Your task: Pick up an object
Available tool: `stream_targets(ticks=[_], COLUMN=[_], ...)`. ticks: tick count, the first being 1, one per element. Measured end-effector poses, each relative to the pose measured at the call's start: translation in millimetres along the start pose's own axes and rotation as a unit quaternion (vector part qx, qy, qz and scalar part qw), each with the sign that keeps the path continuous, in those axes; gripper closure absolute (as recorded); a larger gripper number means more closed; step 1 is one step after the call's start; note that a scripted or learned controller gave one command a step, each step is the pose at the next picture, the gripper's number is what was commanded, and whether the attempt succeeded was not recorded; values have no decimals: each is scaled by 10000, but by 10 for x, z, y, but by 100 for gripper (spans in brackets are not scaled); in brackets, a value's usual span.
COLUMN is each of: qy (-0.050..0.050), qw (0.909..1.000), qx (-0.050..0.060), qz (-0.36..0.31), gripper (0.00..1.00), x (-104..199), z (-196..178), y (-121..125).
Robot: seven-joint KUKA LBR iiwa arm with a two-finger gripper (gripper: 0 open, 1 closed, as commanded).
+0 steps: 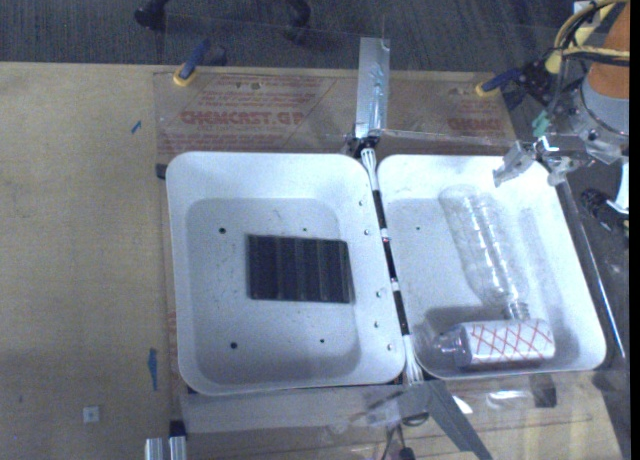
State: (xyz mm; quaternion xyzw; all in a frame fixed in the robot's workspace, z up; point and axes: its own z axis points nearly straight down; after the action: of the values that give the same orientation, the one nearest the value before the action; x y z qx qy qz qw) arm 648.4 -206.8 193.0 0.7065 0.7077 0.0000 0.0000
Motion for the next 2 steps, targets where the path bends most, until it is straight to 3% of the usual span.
stream_targets(ticks=[1, 2], qy=[3, -2], qw=[9947, 9992], qx=[11, -34], qz=[1032, -394], gripper=[0, 0], x=[367, 283], z=[529, 1045], y=[-850, -1047])
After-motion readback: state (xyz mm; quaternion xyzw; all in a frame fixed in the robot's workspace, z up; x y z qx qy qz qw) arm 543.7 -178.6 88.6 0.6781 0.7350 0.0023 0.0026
